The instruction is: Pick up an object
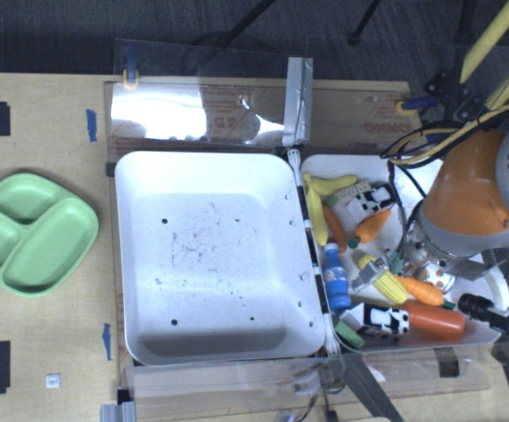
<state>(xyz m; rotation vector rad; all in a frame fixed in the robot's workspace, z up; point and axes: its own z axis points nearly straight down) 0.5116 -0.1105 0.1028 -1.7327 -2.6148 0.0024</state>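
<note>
The right bin holds a heap of toys. A yellow banana lies at its far left, and a black-and-white cow toy sits beside it. An orange carrot is in the middle. Along the left wall lies a blue bottle. Nearer the front are a yellow corn cob, a second carrot and a red-orange bottle. My gripper reaches down into the heap between the first carrot and the corn cob, under the arm's orange band.
The left bin is a wide white tray with a few dark specks. A green divided plate rests on the bench at far left. A clear panel stands behind the bins. Cables hang by the arm.
</note>
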